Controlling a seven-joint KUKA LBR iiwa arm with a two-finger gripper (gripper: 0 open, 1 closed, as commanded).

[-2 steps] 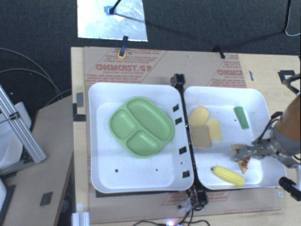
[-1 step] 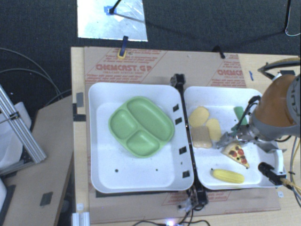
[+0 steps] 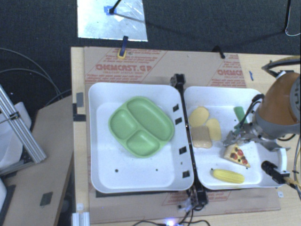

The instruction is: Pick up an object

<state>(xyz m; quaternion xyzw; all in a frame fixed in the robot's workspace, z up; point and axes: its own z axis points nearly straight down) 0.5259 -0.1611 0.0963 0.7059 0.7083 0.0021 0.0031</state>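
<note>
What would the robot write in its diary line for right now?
arm: over right bin | gripper: beside pizza slice | corn: untouched | green tray: left bin

green divided plate (image 3: 141, 125) in a white bin (image 3: 101, 173), plus a yellow corn cob (image 3: 228, 175), a red-dotted orange pizza slice (image 3: 237, 155) and pale yellow pieces (image 3: 199, 115).

Wooden bench (image 3: 77, 173) with brown printed cardboard (image 3: 160, 65) under two white bins (image 3: 99, 173) side by side.
</note>
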